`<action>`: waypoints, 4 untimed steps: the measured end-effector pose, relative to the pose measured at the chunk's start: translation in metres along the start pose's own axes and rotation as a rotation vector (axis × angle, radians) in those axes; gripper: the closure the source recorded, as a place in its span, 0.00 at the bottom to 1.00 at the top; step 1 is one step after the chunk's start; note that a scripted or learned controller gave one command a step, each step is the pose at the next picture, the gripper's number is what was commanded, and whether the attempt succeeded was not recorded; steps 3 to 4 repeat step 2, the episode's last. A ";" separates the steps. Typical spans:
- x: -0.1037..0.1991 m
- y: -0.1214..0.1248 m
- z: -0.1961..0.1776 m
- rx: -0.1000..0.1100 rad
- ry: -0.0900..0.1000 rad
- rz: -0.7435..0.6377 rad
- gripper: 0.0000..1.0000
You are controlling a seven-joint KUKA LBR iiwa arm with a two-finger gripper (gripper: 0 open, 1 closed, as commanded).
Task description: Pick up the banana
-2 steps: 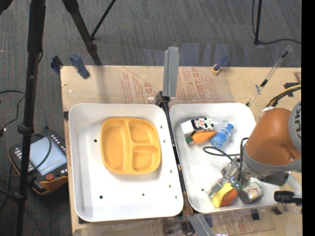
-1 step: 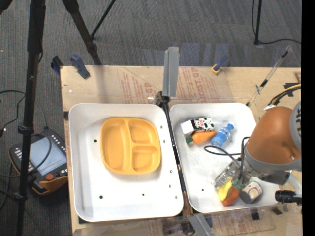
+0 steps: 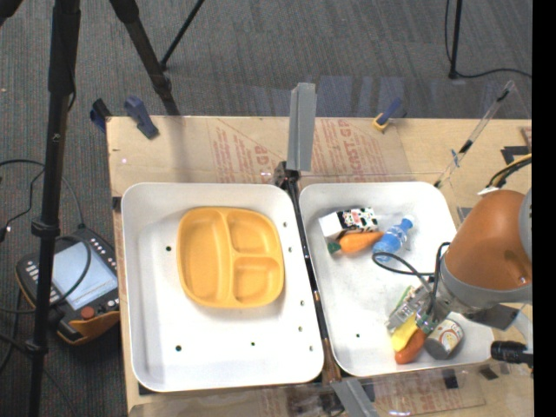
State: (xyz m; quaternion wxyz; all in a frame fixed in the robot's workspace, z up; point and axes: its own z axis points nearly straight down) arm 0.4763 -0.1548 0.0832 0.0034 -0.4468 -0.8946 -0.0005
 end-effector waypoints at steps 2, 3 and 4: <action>0.014 0.071 -0.094 0.002 -0.002 0.064 0.00; 0.014 0.071 -0.094 0.002 -0.002 0.064 0.00; 0.014 0.071 -0.094 0.002 -0.002 0.064 0.00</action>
